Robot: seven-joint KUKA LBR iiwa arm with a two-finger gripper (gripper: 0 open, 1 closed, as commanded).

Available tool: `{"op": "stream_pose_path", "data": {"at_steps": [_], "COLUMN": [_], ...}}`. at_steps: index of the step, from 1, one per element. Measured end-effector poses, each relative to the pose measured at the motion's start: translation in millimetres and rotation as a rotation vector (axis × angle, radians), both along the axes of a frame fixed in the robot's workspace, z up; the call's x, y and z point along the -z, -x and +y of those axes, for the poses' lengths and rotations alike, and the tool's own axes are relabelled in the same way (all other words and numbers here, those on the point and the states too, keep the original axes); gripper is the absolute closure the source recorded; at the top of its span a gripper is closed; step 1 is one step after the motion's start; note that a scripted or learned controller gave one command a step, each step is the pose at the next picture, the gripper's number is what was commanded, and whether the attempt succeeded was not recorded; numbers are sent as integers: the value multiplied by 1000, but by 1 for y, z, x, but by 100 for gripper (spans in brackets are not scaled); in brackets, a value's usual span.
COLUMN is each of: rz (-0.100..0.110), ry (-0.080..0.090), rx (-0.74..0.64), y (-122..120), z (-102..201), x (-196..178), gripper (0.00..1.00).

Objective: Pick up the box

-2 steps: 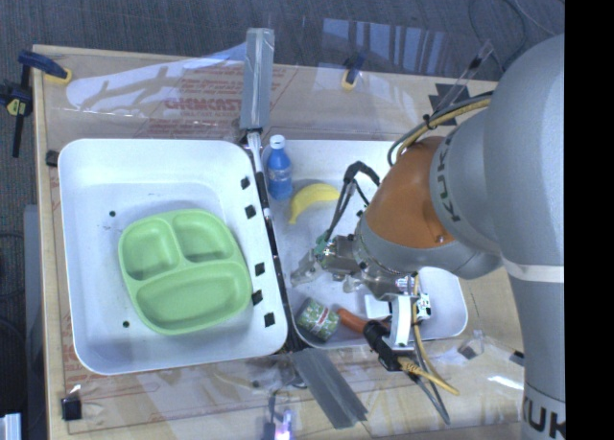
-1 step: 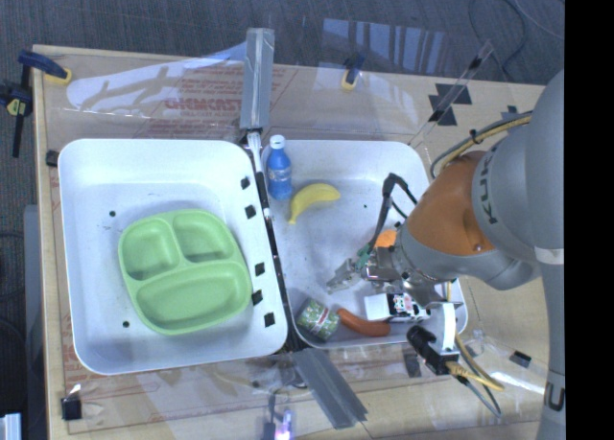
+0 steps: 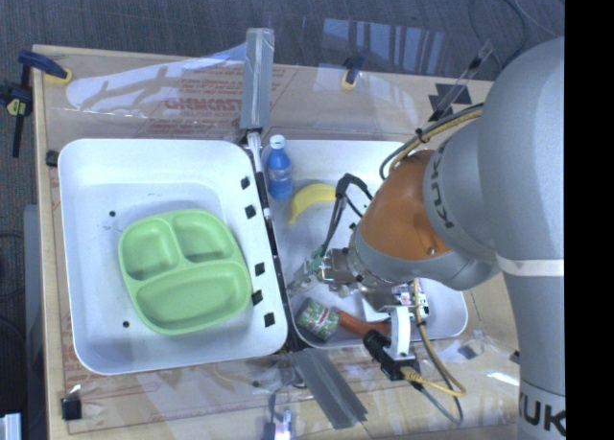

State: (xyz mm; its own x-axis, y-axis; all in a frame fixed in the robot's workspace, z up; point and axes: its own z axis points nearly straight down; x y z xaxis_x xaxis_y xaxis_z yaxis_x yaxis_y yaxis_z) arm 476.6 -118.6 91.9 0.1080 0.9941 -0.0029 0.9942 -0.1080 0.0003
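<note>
White right bin [image 3: 451, 318] is being crowded by the arm, hiding the claw's state, which cannot be told; no box is being seen, so bottle [image 3: 278, 168] or banana [image 3: 312, 200] risks being grabbed instead.

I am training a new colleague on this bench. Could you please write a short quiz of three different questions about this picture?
1. True or false: the green tray lies in the left bin.
2. Which thing stands against the divider in the right bin? A) bottle B) cup C) spoon
3. Fill in: the banana lies to the ______ of the bottle.

Key: 1 true; 2 A; 3 right.
</note>
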Motion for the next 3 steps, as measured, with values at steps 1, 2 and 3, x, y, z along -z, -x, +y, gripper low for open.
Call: {"op": "stream_pose_path", "data": {"at_steps": [1, 2, 3], "rz": [4, 4, 4], "ry": [-5, -5, -5], "rx": [70, 82, 82], "y": [-60, -98, -98], "z": [-29, -17, -16], "x": [1, 1, 1], "gripper": [0, 0, 0]}}
